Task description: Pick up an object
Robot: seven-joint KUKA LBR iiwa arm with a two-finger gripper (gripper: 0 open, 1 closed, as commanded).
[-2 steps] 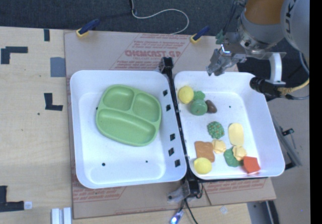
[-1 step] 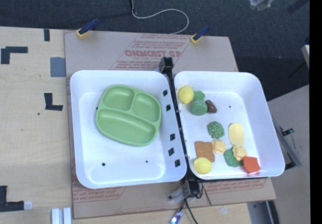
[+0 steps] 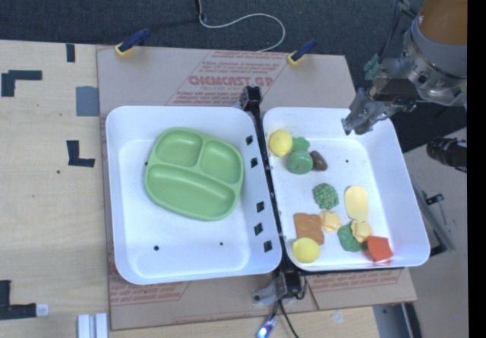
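- The things to pick lie in the right bin (image 3: 395, 148): a yellow ball (image 3: 280, 142) at the far left, a green round piece (image 3: 299, 161) and a small dark brown piece (image 3: 318, 160) just beside it.
- Nearer the middle sit a knobbly green piece (image 3: 326, 195) and a pale yellow piece (image 3: 356, 201).
- Along the near edge lie a brown flat piece (image 3: 307, 223), a second yellow ball (image 3: 306, 250), a small green piece (image 3: 348, 238) and a red block (image 3: 379, 249), crowded close together.
- The hand (image 3: 357, 121) hangs over the far right corner of that bin, apart from every object, with nothing between its fingers; whether they are apart or together I cannot tell.
- Judged from this, the step in hand is the approach: no object is taken yet. The next move calls for choosing one piece, moving left and nearer over it, then coming down; the far yellow ball stands less crowded than the near cluster.
- The left bin (image 3: 125, 177) holds a green divided plate (image 3: 194, 172).
- The cardboard sheet (image 3: 152, 78) under the bins bears red printed writing, turned away from the camera; it appears to read "CHEMCAST GP", though I cannot be sure.
- Blue and yellow clamps (image 3: 131, 41) pin the cardboard's far edge to the surface (image 3: 45, 200).
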